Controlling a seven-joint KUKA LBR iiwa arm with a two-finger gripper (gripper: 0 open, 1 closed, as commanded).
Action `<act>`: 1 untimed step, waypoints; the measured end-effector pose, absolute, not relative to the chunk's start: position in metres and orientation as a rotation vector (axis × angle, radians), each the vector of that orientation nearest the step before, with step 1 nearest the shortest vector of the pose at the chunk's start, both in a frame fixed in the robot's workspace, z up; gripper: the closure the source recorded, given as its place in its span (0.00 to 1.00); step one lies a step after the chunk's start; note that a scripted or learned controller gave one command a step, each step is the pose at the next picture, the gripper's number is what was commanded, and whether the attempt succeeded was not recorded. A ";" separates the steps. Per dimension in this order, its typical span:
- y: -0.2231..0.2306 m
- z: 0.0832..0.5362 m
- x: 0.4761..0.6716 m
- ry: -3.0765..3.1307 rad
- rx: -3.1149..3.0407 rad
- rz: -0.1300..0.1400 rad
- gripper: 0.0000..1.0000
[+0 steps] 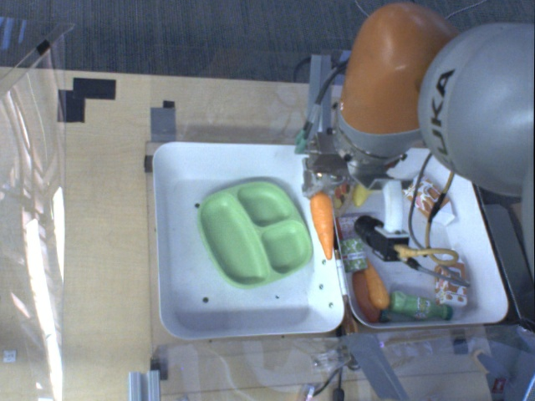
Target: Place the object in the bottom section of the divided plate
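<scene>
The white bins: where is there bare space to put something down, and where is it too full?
The left bin has bare white floor all around the green divided plate, widest along its near edge and left side. The plate's three sections look bare too. The carrot hangs beneath the gripper by the plate's right rim. The right bin is crowded with small items.

- Dark grey carpet floor (184, 23) across top.
- Pale wood bench (100, 249) below, w/ black tape marks (84, 97) near top-left.
- Clear plastic screen (29, 182) at left, catching bright glare.
- Grey metal brackets (164, 122) at bin corners.
</scene>
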State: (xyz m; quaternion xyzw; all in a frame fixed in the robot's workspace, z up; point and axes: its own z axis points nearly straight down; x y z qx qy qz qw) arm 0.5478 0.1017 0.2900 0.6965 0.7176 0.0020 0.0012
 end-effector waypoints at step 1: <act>0.121 0.312 0.573 2.197 2.243 0.007 1.00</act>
